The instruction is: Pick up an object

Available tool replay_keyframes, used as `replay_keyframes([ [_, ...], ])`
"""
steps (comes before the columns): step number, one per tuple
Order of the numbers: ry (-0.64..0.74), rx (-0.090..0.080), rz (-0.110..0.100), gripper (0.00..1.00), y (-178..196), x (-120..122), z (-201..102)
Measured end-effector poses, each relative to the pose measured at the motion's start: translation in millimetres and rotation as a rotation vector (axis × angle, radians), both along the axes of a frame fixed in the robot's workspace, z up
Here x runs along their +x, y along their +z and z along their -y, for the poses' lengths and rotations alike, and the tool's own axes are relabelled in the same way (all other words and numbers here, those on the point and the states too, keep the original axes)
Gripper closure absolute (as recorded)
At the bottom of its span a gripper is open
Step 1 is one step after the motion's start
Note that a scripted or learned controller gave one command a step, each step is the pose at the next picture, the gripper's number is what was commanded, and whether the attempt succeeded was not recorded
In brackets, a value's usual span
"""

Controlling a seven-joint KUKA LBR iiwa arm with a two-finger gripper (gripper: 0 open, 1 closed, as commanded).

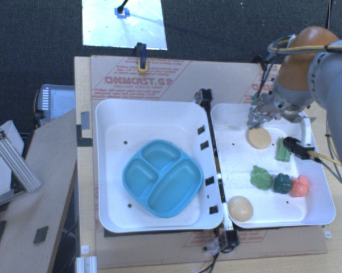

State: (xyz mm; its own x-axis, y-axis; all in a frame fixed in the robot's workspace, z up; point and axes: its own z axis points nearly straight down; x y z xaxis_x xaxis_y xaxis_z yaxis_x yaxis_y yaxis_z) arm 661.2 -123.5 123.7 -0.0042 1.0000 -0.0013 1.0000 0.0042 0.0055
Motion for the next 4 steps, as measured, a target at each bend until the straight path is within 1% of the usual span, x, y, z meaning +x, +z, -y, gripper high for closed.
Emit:
replay_keyframes([
  [1, 0.001, 0.001, 0.001, 1.0, 54.0, -4.1, -8.9],
  [2, 0.003, 0.0, 0.003, 1.0, 112.8, 2.9, -17.3],
  [3, 0.002, 0.001, -0.001, 1.0, 125.6, 4.0, -17.5],
  [4, 0.005, 0.003, -0.004, 1.0, 114.7, 1.5, -71.5],
])
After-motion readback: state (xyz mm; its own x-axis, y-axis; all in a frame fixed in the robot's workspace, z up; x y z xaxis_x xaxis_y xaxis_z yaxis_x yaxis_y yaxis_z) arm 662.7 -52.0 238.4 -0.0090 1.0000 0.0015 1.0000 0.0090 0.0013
